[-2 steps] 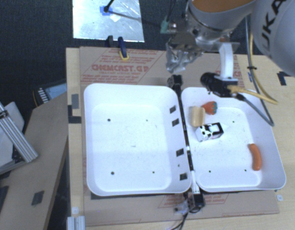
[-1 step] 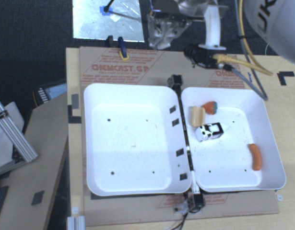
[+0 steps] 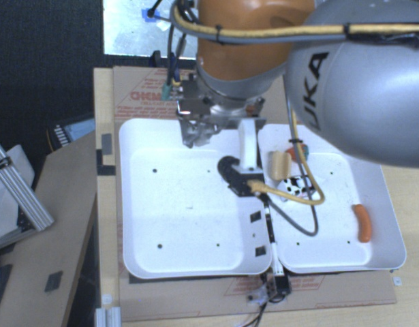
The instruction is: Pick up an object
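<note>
The claw (image 3: 193,133), spread or pressed together I cannot tell, hangs over the left bin's (image 3: 161,254) back edge, but the tan block (image 3: 277,163), spotted ball (image 3: 296,184) and orange stick (image 3: 362,222) lie outside that bin, in the one beside it, so it may grab nothing.

Orange sausage-shaped object (image 3: 362,222): lies flat, apart from the other items, near the right wall of the right-hand shallow white bin (image 3: 332,247). Tan cylindrical block (image 3: 278,164): upright, near the same bin's left wall. Black-and-white spotted object (image 3: 295,182): just beside the block, partly covered; shape undetermined.
</note>
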You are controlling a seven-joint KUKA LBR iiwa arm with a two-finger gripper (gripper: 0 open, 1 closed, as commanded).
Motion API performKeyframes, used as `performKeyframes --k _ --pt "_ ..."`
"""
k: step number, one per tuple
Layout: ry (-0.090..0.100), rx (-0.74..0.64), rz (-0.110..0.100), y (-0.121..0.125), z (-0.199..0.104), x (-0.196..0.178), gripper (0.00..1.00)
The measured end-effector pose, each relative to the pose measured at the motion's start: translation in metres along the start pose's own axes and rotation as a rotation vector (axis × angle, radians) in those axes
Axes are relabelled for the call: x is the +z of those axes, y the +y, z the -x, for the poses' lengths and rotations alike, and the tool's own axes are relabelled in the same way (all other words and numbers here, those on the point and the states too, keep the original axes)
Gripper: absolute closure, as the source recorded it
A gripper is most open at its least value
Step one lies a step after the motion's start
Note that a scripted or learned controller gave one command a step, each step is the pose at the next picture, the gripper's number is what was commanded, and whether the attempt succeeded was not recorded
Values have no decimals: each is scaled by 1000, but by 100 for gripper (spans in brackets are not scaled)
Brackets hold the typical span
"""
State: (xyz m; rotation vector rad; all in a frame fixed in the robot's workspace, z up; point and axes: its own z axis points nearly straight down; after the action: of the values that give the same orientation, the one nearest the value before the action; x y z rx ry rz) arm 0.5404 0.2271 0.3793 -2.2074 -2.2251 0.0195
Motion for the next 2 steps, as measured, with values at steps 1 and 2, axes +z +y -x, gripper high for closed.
performKeyframes --k 1,2 --pt "7 2 23 44 -7 -62 100" --pt "9 1 27 40 -6 -164 100"
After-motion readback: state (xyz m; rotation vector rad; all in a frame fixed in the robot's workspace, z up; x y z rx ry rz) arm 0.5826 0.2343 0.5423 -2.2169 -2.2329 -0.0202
